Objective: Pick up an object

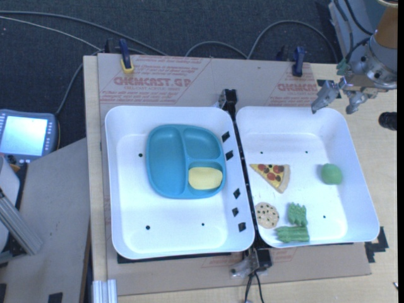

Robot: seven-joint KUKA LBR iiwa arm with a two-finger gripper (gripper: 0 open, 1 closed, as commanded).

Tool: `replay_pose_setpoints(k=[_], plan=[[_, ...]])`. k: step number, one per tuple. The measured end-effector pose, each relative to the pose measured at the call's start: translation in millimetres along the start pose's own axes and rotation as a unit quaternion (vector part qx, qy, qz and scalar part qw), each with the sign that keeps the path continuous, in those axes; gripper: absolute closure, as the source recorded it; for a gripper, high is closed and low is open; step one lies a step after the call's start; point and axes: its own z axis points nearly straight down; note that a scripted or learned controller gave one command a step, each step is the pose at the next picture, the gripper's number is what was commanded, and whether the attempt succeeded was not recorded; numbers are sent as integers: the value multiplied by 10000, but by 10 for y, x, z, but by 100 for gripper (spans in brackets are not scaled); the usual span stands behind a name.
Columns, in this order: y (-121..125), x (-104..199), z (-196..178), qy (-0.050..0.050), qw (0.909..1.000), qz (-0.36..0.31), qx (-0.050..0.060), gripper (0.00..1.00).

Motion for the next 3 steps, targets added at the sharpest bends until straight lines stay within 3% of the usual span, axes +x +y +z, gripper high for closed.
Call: replay_pose_setpoints(k=[1, 2, 3], plan=[[19, 8, -92, -13, 10000, -15, -70, 0], [123, 16, 466, -9, 10000, -24, -51, 0], [32, 23, 952, -7, 10000, -12, -50, 0]])
